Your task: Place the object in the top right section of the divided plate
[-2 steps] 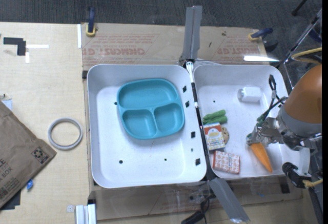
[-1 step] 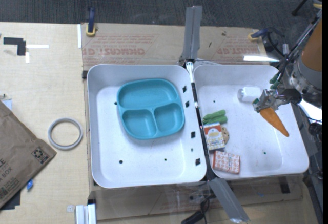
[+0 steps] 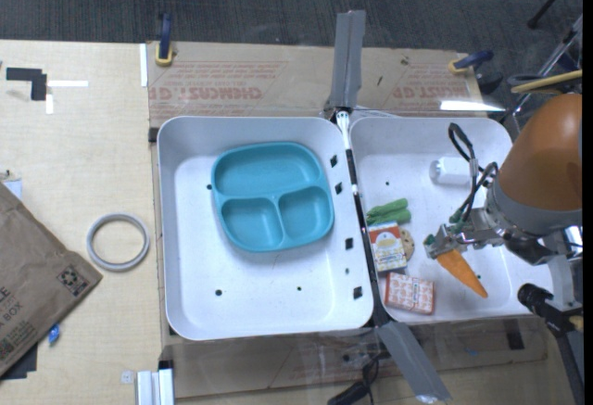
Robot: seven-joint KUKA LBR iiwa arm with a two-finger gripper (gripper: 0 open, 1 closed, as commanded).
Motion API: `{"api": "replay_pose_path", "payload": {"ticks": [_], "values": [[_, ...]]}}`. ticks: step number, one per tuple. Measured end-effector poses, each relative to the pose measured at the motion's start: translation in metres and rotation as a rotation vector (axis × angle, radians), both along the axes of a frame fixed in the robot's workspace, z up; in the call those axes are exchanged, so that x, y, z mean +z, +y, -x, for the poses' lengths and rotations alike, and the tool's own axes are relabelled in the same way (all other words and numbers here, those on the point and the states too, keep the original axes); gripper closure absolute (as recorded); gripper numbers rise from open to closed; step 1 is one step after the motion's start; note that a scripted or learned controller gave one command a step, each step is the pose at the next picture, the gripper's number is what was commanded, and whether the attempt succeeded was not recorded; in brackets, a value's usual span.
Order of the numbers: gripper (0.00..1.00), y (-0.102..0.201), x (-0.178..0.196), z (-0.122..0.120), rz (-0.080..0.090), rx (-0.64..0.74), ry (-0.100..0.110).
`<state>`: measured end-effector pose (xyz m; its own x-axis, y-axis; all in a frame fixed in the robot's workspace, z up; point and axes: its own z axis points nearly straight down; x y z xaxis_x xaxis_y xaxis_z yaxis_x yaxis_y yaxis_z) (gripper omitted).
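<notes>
We see the two-finger gripper (image 3: 443, 244) closed on the orange plastic carrot (image 3: 460, 272); the teal divided plate (image 3: 272, 196) waits far left.

One fixed camera, high above your bench.
You look down at a slant on both bins — left bin (image 3: 185, 236), right bin (image 3: 417, 153) — from some way off.

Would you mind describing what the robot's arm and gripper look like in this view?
The arm enters from the right as a bulky rounded body, orange on top with a grey section beneath. A thin dark cable loops up beside it. The gripper is small, of dull grey metal with dark parts, far slimmer than the arm.
</notes>
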<state>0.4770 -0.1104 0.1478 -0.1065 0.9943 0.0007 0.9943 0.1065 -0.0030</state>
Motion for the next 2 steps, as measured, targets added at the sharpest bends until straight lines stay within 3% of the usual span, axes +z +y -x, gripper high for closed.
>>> {"api": "replay_pose_path", "payload": {"ticks": [1,2], "values": [[1.0,0.015,0.131,-0.01,0.001,0.262,-0.003],[1.0,0.058,0.102,-0.001,0.001,0.221,0.0]]}}
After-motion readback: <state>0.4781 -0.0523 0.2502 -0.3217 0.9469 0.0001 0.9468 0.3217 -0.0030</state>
